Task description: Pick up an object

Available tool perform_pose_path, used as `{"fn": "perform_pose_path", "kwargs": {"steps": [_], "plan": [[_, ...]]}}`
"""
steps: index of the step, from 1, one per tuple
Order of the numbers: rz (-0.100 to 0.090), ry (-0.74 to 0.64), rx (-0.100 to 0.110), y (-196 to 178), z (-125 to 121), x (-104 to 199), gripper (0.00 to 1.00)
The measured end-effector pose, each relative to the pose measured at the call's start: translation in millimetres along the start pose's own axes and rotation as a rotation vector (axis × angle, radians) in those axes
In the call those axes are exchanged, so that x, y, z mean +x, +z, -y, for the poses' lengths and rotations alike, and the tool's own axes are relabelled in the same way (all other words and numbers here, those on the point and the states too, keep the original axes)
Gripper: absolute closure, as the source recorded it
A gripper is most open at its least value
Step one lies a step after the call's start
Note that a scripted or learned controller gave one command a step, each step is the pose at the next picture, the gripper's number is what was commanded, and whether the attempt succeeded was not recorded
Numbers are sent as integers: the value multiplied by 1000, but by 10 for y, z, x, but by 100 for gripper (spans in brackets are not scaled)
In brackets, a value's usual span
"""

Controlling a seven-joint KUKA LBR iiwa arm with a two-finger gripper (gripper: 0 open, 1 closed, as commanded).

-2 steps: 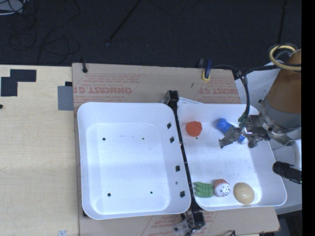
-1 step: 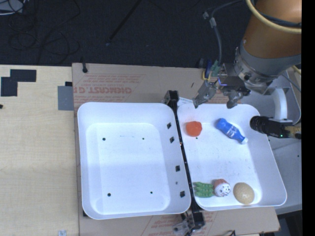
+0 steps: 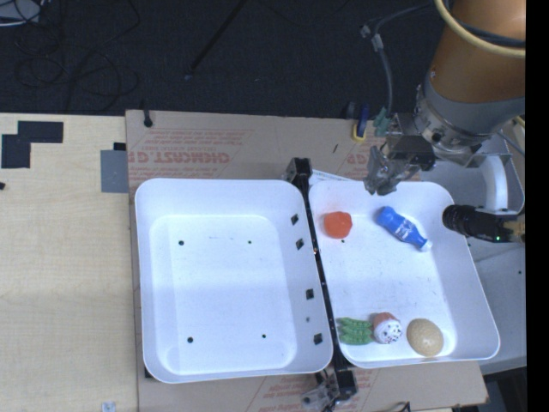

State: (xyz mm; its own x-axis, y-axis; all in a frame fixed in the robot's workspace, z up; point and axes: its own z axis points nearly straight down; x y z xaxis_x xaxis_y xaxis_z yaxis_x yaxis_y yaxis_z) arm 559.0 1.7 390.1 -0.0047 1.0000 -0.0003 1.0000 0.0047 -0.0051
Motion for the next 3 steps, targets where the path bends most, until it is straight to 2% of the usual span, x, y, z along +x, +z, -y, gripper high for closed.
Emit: {"fn": "perform_pose_path", "kwargs": {"steps": [1, 2, 3], "plan": [[-1, 0, 7, 807, 356, 606, 100], [1, 5, -5, 348, 58, 241, 100], [1, 5, 1, 272, 68, 234, 100]]}}
